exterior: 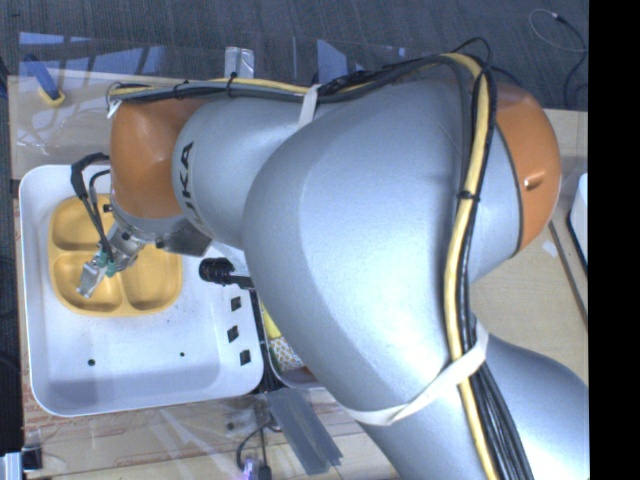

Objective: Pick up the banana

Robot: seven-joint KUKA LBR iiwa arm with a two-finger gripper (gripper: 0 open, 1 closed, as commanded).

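Observation:
My gripper [97, 271] hangs low over a yellow divided plate [150, 286] in the left white bin [130, 373], above the plate's left compartments. The frame is too small and blurred there to tell whether anything sits in the gripper. My grey arm, with its orange band [145, 158], covers most of the view and hides nearly all of the right bin. A thin yellow strip [266, 326] peeks out under the arm at the right bin's left edge. I cannot tell whether that strip is the banana.
The left bin's white floor in front of the plate is bare apart from a few small dark specks [91, 362]. A patterned object [287, 354] shows just beneath the arm in the right bin. Black markers [238, 318] line the wall between the bins.

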